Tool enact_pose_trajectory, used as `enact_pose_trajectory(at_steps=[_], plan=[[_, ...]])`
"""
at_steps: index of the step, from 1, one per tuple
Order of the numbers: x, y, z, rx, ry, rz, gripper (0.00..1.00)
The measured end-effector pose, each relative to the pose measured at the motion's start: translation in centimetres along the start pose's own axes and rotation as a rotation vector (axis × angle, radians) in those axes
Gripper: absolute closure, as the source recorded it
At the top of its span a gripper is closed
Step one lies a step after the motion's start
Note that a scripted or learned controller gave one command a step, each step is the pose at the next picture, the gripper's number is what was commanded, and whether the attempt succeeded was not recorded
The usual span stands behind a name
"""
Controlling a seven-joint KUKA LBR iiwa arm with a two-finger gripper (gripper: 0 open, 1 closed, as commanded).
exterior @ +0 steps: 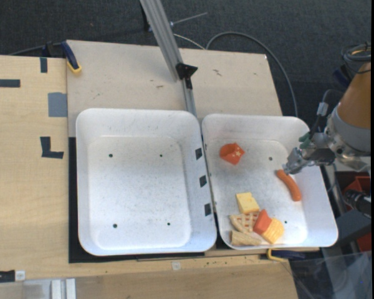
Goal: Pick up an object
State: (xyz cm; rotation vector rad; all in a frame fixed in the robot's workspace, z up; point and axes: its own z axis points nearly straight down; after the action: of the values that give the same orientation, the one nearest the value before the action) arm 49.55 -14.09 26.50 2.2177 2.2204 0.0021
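My pincer (pixel 295 162) hung over the right bin (pixel 255 124), near its right wall, just above the upper end of the orange sausage (pixel 288 185). Whether it was apart or together, I could not tell. I judged this the approach step; next called for descent onto the sausage. A red piece (pixel 232 153) lay apart; the yellow block (pixel 247 202) and waffle cluster (pixel 255 228) sat nearer, not obstructing.
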Motion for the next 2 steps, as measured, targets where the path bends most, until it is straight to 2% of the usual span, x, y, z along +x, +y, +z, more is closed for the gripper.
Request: enact_pose_trajectory(at_steps=[1,2], plan=[[4.5,1.7,-0.2,0.004,0.003,-0.005,1.0],[10.4,4.1,0.3,0.005,0.003,-0.007,1.0]])
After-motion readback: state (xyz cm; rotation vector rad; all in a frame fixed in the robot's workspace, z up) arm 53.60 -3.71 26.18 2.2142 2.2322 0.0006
